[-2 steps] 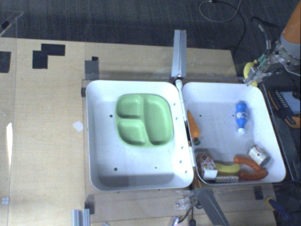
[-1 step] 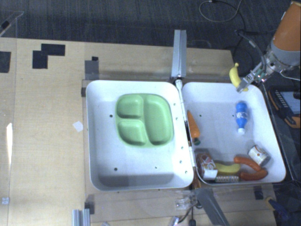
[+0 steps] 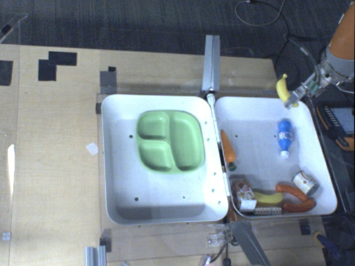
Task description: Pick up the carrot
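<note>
Right bin, near edge: two sausages, one banana, one can, crowded. Carrot lies along the left wall, open floor beside. One bottle beyond. End effector over the far rim pinches a second banana.

Orange-banded grey arm, slim pale pincer.

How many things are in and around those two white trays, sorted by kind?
Carrot: 1
Bananas: 2
Sausages: 2
Blue bottle: 1
Tin can: 1
Small packet: 1
Green plate: 1
Total: 9
</note>
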`<action>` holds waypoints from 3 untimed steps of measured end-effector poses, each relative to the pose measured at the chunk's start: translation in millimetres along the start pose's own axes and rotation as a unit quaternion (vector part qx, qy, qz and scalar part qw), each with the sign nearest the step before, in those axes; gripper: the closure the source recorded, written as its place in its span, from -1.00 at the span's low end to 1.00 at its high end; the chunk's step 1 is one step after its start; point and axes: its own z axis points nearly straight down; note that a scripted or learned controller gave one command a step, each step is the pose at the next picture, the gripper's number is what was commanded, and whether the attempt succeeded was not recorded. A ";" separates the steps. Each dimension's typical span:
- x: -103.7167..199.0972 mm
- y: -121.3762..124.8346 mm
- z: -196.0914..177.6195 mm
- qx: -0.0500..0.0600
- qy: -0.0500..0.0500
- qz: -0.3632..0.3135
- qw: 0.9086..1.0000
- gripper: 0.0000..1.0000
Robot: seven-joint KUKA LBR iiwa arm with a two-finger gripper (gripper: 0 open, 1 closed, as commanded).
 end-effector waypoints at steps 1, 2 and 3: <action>-0.4 -0.1 -22.2 0.000 0.000 -0.141 0.990 1.00; 3.0 -5.6 -46.4 -0.001 0.000 -0.330 0.944 1.00; 21.5 -31.7 -39.6 -0.001 0.001 -0.512 0.859 1.00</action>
